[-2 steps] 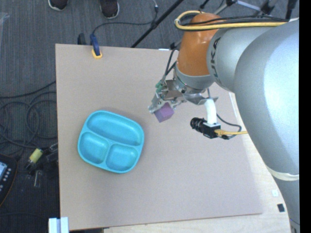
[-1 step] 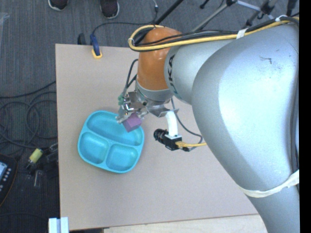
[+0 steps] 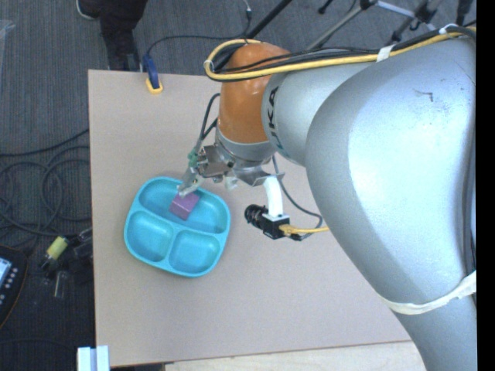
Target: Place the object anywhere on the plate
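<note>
On the tan bench top [image 3: 139,315], a blue clamp [image 3: 151,78] sits at the far edge, at about eleven o'clock from the middle of the view. At roughly eight o'clock from the middle lies the light blue plate [image 3: 166,246], a rounded dish split into three compartments: one long compartment along its upper right side and two smaller ones along its lower side.

The small purple block [image 3: 184,205] rests in the long upper compartment, toward that compartment's left half, tilted a little against the dish floor. The gripper [image 3: 190,185] hangs directly over it, coming in from one o'clock of the block. The thin fingers [image 3: 189,181] point down toward the block's top edge and their tips seem to meet it or stand just above it. At this slant they look pinched close together, but I cannot tell whether they are clamped on the block or merely touching it, nor whether they are parted or closed.

To the right of the plate, at three o'clock from it, a small black fitting with a white bracket [image 3: 268,213] and a yellow cable hangs off the wrist. Above it stands the orange band [image 3: 246,91], and the grey arm [image 3: 387,161] covers the right side of the view.
</note>
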Robot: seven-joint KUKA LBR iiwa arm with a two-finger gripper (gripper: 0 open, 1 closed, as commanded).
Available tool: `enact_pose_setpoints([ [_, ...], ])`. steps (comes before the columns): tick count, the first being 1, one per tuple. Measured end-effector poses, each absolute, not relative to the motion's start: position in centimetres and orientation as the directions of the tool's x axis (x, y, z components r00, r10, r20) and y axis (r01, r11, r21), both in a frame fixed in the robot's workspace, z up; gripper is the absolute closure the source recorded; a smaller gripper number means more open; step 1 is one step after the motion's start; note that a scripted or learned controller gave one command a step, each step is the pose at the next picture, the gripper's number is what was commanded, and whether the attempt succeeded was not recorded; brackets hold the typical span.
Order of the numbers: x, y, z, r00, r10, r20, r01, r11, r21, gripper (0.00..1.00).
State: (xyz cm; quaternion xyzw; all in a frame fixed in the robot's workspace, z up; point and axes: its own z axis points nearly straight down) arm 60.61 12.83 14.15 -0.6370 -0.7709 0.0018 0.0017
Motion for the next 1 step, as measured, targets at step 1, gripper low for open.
enact_pose_setpoints([
  [1, 60.61, 12.82, 14.16, -0.189, 0.982, 0.0, 0.982, 0.189, -0.005, 0.0],
])
